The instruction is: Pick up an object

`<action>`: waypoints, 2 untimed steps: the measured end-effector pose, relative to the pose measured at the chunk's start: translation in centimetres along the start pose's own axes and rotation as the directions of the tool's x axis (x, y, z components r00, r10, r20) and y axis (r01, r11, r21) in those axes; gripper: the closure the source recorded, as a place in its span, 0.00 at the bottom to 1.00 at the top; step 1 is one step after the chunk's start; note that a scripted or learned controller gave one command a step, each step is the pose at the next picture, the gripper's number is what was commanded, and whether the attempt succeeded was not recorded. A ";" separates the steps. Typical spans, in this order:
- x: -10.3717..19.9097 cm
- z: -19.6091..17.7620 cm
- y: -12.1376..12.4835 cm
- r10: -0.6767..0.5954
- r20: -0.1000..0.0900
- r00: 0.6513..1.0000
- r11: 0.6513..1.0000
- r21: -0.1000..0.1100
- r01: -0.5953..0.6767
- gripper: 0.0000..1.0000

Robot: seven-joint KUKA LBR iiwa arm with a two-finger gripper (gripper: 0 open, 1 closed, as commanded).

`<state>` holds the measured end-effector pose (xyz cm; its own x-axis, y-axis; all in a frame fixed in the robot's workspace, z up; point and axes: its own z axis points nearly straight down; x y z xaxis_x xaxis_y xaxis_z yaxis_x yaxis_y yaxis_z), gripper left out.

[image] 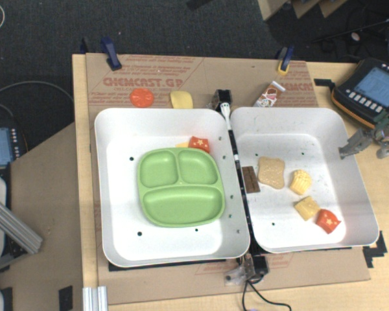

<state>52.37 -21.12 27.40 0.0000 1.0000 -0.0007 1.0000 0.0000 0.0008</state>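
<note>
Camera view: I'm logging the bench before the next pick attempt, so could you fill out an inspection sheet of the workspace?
Surface: cardboard-covered bench bearing left bin and right bin.
Job's things: right bin holds tan slab, corn, yellow block, red piece, brown bar. Left bin holds green tray, strawberry.
Clutter: orange disc, yellow piece, packet behind the bins.
Grippers: gripper at right bin's right rim, holding nothing visible.
Cables: wire at front edge.
Surroundings: pendant, dark carpet.
</note>
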 end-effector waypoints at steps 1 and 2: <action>4.3 10.9 -3.4 0.000 -0.007 1.000 1.000 0.012 0.001 0.00; 3.9 19.4 -0.4 -0.002 -0.002 1.000 1.000 0.004 0.002 0.00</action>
<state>52.03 -17.18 8.00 -0.0015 1.0000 0.0015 1.0000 0.0015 -0.0035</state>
